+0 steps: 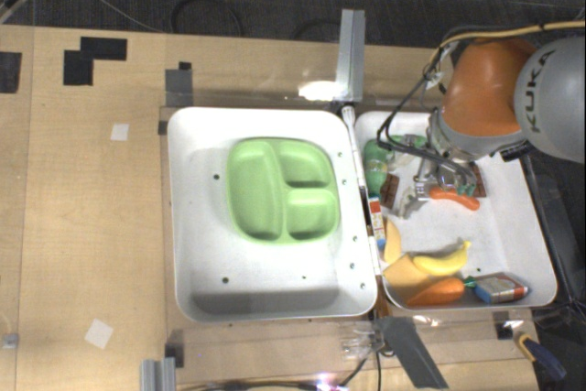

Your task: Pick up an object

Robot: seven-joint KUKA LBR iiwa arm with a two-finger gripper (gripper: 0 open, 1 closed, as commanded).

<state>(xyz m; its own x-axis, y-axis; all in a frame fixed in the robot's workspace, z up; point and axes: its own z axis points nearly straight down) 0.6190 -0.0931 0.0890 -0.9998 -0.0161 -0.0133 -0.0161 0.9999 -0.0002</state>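
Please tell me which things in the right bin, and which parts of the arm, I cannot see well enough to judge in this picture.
- Gripper, camera view: small and dark under the wrist; its finger state is unreadable.
- Green item: partly covered by cables; its kind is unclear.
- Orange object beside the gripper: half hidden by the wrist.
- Small box near the banana: label too small to read.
- Arm: cut off by the right edge.

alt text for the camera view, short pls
The grey-and-orange arm reaches from the right into the right bin, its gripper low among the clutter there: a banana, a carrot and other small items. The left bin holds a green divided tray.
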